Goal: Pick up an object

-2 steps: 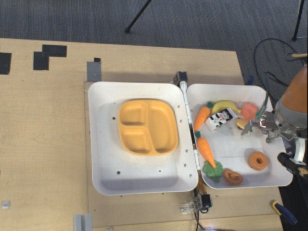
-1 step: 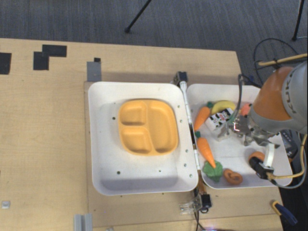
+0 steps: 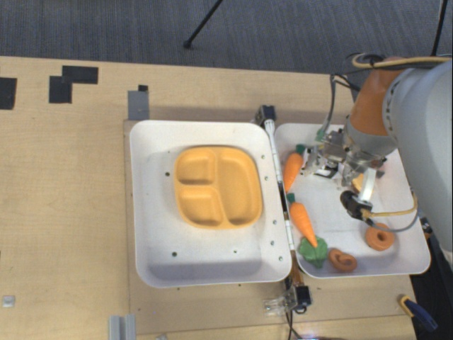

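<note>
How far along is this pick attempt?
Done: nothing looks lifted yet. The two carrots and both ring toys lie in the right bin. In hand: the gripper hangs over that bin, beside the upper carrot. Left: grasping an object and raising it.

2 carrots [image 3: 303, 220], 2 donuts [image 3: 381, 239], 1 yel. plate [image 3: 216, 188].

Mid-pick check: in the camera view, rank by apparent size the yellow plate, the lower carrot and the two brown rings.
1. The plate, by far the largest.
2. The lower carrot, leafy end included.
3. The right ring and the left ring look about alike, so I won't rank them.
</note>
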`<state>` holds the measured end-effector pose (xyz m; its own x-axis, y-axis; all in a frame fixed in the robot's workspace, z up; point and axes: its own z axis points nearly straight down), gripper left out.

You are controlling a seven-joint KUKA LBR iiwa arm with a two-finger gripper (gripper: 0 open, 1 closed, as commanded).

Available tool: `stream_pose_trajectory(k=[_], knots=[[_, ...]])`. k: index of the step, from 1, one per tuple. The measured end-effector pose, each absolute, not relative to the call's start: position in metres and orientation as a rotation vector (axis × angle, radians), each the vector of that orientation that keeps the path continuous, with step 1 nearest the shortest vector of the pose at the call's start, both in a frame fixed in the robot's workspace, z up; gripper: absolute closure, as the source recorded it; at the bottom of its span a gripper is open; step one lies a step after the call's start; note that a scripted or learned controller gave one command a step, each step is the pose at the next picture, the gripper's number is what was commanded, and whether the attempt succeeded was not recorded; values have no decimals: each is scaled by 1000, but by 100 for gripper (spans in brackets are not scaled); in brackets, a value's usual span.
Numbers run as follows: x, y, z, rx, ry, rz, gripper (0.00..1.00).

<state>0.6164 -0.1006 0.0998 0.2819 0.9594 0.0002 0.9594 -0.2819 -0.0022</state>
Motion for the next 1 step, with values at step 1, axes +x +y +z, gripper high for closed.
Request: stream_pose_trajectory(k=[1], knots=[[649, -91, 89, -2035, -2380, 21, 0]])
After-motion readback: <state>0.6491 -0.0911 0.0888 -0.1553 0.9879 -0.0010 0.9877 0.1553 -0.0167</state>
